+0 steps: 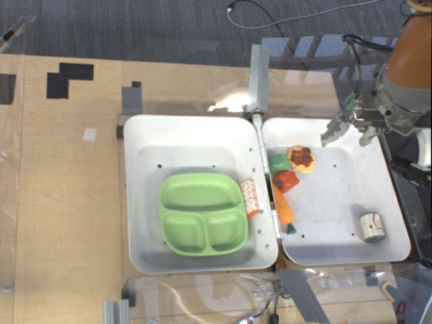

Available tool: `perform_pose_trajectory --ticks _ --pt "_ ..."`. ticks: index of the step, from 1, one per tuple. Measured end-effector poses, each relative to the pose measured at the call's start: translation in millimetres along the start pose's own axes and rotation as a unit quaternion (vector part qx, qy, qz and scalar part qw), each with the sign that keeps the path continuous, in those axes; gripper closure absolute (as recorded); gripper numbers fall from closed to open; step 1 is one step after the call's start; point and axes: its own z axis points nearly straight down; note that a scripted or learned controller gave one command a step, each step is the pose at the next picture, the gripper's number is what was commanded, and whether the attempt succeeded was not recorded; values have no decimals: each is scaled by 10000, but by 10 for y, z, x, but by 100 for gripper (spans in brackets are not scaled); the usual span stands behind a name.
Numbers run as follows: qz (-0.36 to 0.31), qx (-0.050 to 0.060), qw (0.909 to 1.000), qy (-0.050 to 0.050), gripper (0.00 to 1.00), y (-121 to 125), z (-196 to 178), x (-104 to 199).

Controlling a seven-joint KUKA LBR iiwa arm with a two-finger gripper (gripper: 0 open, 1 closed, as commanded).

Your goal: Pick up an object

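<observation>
Above the right bin's (337, 248) far right corner, the gripper (349, 132) hung with its two grey fingers (332, 132) spread apart and nothing between them. Below it, against the bin's left wall, lay a small pizza (301, 159), a green piece (277, 163), a red pepper (286, 181) and a carrot (284, 210). A can (371, 226) lay apart near the right wall. A green divided plate (202, 213) and a wrapped packet (250, 197) sat in the left bin (145, 181).
</observation>
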Motion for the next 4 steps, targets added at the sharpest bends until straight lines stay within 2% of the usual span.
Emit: perform_pose_trajectory --ticks 1,2,3,4 --pt "586 14 9983 5 0 -231 1039 247" --pt "589 8 9983 5 0 -228 1034 243" --pt "-291 -22 9996 -43 0 387 1871 -50" --pt "-491 -28 9988 -5 0 838 1913 41"
